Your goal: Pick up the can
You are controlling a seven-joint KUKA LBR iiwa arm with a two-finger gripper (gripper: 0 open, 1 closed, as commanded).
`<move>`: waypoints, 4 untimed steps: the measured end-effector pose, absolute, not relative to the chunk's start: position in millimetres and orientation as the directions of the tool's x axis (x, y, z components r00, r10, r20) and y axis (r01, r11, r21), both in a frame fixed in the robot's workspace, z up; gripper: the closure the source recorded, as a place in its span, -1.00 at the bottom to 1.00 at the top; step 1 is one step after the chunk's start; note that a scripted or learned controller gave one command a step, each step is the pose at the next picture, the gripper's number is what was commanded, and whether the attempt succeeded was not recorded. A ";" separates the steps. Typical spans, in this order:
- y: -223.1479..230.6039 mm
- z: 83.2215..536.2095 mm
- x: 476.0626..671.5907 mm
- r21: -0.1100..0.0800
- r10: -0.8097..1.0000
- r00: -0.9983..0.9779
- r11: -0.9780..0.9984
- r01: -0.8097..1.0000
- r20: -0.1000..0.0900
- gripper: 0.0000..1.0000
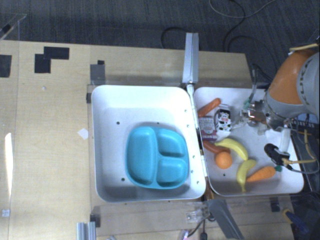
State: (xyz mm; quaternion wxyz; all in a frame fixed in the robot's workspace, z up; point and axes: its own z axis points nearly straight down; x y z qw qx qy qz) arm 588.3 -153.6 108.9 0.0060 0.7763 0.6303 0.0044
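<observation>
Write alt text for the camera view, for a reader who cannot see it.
The grey and orange arm reaches in from the right, its tool over the right bin beside the can, which lies among a sausage, bananas, an orange and a carrot. The left bin holds a blue divided tray.

arm (300,81): cut off by the right edge, only wrist and orange band in view
gripper (251,114): too small and cluttered to read the fingers
can (223,121): label too small to read
red object (214,147): partly hidden under the banana (234,147) and orange (223,159)
</observation>
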 end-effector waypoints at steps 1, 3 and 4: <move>-152.4 120.9 590.6 0.021 0.979 0.203 -0.203 0.979 0.001 1.00; -182.0 222.9 571.7 0.008 0.992 0.129 -0.129 0.992 -0.002 1.00; -132.4 234.7 552.9 0.003 0.907 0.422 -0.422 0.907 0.001 1.00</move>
